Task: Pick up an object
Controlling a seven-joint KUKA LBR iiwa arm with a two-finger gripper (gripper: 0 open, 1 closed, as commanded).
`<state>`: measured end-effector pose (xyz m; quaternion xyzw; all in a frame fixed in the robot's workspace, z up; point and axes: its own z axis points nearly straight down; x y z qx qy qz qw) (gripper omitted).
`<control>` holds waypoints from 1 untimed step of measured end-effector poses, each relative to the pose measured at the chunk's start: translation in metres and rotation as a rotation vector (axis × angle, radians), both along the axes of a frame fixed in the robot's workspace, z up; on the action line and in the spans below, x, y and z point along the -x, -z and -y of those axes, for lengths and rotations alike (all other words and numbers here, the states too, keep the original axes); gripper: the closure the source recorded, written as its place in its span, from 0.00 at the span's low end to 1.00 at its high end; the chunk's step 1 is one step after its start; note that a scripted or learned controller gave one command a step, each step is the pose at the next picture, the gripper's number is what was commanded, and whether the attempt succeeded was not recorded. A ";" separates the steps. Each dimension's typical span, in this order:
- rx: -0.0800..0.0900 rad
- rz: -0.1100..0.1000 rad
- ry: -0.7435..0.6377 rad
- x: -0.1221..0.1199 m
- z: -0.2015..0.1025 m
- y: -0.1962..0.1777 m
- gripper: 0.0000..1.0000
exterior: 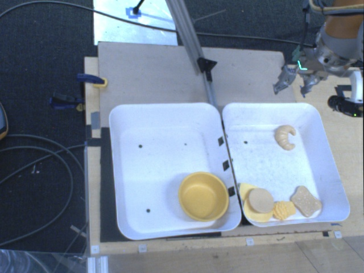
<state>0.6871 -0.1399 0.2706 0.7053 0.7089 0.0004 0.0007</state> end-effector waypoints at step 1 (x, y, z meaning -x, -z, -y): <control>0.000 0.001 0.000 0.000 0.000 -0.001 0.00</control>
